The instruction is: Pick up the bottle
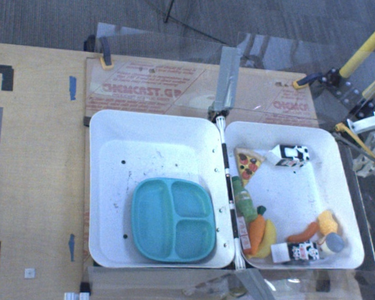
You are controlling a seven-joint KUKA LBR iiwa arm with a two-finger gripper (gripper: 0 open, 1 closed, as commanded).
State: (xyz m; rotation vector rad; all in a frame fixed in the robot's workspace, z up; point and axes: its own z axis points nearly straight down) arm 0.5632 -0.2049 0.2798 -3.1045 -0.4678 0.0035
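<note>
A green plastic bottle with a pale label (pixel 242 199) is found lying flat along the left wall of the right-hand shallow white bin (pixel 330 147), centre-right of frame. It is hemmed by an orange toy carrot (pixel 256 232) below and a toy pizza slice (pixel 248 164) above (wall-side access is judged poor). The gripper's state cannot be told.

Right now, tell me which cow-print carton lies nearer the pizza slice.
The carton at the right bin's far end, just right of the pizza slice; the other carton lies at the near edge.
</note>
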